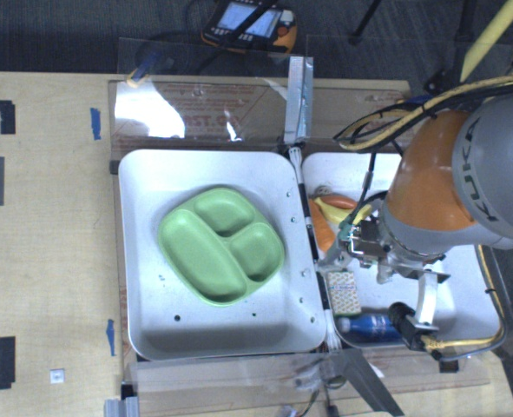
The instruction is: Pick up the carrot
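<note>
The carrot (pixel 323 230) is an orange piece lying along the left wall of the right bin (pixel 486 298), just below a yellow item (pixel 334 204). My gripper (pixel 358 248) hangs low over the right bin, right beside the carrot and slightly to its right. The grey wrist with its orange band covers most of the gripper from above. Nothing shows as held by it.
A green divided plate (pixel 222 245) lies in the left bin (pixel 152 320). In the right bin, a speckled pale packet (pixel 344 293) sits under the gripper, and a blue bottle (pixel 368 324) lies near the front wall. The arm hides much of that bin's floor.
</note>
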Robot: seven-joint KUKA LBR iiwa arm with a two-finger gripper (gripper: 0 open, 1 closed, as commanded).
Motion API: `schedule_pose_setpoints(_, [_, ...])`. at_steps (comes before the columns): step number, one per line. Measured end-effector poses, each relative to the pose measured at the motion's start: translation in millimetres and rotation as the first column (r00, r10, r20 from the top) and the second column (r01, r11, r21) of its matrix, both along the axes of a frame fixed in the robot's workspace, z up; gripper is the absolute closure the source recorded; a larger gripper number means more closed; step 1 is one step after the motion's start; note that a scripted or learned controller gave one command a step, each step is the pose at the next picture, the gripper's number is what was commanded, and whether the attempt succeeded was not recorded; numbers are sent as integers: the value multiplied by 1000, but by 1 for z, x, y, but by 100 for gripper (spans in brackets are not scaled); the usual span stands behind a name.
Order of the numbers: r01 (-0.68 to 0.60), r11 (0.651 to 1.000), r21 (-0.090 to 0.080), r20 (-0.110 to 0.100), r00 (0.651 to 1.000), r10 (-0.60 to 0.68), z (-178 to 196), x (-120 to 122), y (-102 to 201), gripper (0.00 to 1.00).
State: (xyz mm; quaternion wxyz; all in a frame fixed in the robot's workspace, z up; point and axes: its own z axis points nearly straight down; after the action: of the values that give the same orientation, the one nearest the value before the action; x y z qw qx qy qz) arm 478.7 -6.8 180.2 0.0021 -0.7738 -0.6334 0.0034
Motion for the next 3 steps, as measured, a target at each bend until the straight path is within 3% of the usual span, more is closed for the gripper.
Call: schedule_pose_setpoints(3, [0, 1000, 0, 0, 1000, 0, 0, 0, 0, 0])
